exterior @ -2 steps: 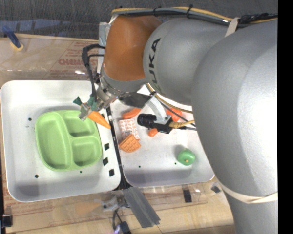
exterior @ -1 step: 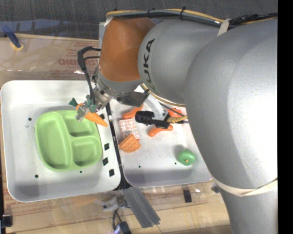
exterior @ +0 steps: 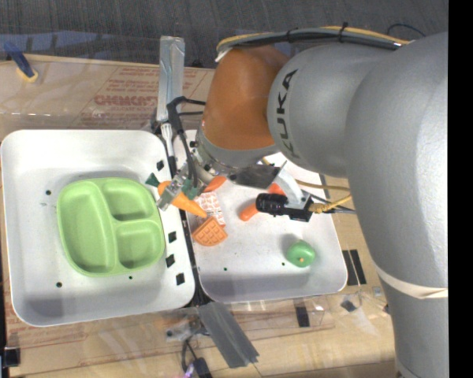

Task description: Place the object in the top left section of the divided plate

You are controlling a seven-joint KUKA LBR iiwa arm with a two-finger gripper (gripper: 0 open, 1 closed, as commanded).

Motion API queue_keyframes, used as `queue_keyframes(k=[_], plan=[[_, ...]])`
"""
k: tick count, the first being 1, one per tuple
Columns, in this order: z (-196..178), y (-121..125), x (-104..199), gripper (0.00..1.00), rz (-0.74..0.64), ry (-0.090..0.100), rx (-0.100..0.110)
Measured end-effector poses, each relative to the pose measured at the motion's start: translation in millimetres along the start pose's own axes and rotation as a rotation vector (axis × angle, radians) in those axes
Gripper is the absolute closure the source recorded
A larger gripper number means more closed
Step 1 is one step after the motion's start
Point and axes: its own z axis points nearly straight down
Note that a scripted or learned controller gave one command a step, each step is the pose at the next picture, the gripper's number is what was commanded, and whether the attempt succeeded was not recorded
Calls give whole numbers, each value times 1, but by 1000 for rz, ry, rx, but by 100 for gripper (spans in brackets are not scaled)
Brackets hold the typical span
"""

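The green divided plate (exterior: 110, 225) lies in the left bin, with one long section on its left and two smaller ones on its right. My gripper (exterior: 179, 191) hangs over the rim between the two bins, just right of the plate's top right section. It is shut on an orange carrot-shaped object (exterior: 193, 205), which sticks out on both sides of the fingers. The object is tilted, with its left tip near the plate's edge.
The right bin (exterior: 260, 278) holds an orange waffle-like piece (exterior: 210, 233), a pink-and-white patterned piece (exterior: 214, 204), a small orange piece (exterior: 247, 211) and a green apple (exterior: 300, 253). The arm's big body covers the right bin's back and right side.
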Motion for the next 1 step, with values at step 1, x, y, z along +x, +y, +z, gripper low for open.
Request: queue_keyframes(k=[1], plan=[[-8,105,45,100,204,0,-1]])
